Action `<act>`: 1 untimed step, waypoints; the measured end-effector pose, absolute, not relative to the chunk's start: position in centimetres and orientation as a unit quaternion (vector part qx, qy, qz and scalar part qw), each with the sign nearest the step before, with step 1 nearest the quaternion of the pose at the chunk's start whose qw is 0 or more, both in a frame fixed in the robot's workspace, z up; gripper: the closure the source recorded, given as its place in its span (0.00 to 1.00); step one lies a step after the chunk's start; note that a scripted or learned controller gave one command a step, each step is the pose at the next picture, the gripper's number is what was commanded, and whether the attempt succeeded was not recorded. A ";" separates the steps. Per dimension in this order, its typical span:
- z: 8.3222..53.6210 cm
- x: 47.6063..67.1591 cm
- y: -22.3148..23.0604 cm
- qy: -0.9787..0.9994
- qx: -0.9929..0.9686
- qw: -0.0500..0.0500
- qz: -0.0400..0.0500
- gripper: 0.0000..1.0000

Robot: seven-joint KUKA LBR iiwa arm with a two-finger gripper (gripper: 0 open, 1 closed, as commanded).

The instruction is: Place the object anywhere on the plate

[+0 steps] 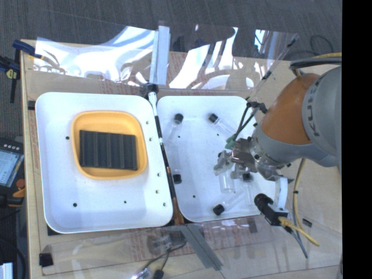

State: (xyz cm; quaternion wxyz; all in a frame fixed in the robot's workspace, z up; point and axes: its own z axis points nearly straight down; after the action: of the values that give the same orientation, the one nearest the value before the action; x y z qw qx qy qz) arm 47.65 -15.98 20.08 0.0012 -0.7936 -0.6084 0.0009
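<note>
The arm [302,121], grey with its orange band uppermost, is reaching in from the right and is standing highest over the bench [322,246]. Its tool [231,163] is hanging low over the right bin [197,156], in that bin's right half, a little nearer the front wall than the back. Whether the tool is clenched or released I cannot tell, because its tip is blending into pale metal and glare.

A clear vial [226,183] is lying on the bin floor just beside the tool, on the front side. Whether the two are touching cannot be told. A small black piece [246,176] is showing just right of this vial, and what it belongs to is unclear.

Further out, a second vial [218,210] with a black cap is lying near the front wall. A third vial [214,119] is resting toward the back wall. A black cap [178,118] is sitting left of the third vial, and a black bit [176,179] is lying close to the bin's left wall.

The left bin [52,185] is standing just beside the right one. It is bearing the yellow plate [107,122], which is carrying a dark ridged pad [109,149] at its middle. The vial is lying well apart from the plate, in the other bin.
</note>
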 end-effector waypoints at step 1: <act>20.1 47.6 -16.0 -0.608 -0.794 0.001 0.001 0.00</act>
State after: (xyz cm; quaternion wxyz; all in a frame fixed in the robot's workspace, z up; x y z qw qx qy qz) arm 47.65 -15.98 20.08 0.0012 -0.7937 -0.6084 0.0010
